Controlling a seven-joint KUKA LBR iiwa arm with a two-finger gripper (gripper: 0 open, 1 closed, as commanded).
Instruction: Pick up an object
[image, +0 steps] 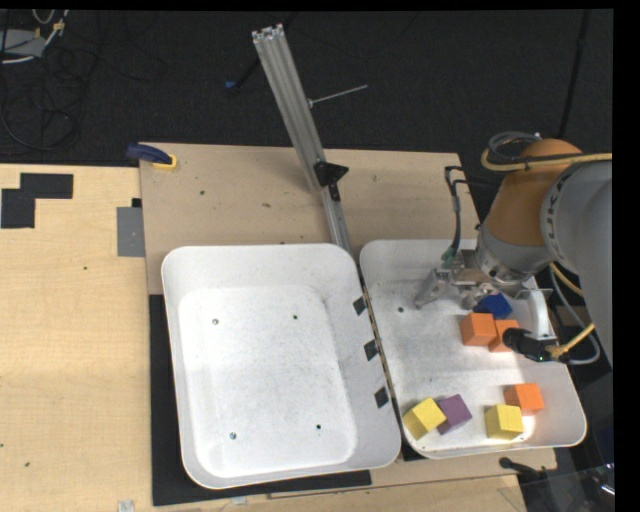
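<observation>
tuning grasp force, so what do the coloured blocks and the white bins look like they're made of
The blocks, such as the yellow block and purple block, look like painted wood or solid plastic: flat matte faces, crisp edges, no glare. The right bin and left bin look like moulded plastic with a slight sheen, rounded rims and fine specks. Neither can be confirmed by look alone.

Bench: pale wooden top (70, 300), black patches at its left.
Floor: dark, cables (30, 60) lying loose.
Pole: metal rail (295, 110), leaning.
</observation>
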